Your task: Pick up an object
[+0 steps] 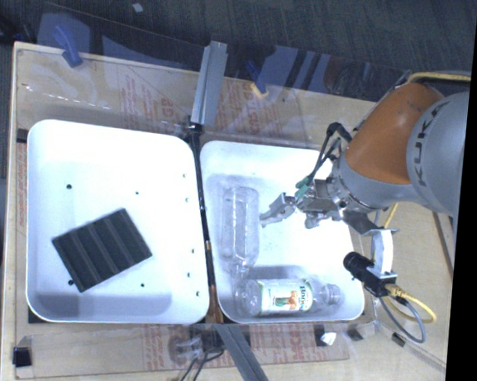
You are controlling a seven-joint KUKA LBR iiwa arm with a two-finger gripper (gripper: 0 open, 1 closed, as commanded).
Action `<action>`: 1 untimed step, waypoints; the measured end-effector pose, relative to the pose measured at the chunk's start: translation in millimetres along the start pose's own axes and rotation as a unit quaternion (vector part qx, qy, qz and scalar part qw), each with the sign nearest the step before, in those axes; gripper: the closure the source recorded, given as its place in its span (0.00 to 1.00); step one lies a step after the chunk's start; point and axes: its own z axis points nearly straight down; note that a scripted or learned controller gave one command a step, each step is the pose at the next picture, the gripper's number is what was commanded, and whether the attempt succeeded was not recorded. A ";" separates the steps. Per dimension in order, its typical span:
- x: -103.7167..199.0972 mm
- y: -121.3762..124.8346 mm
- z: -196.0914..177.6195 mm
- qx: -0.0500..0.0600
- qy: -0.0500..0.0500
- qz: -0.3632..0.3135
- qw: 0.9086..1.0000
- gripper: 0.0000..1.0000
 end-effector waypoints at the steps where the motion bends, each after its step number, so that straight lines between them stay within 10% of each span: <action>1: -0.4 16.0 18.2 -0.002 -0.001 0.068 0.998 0.00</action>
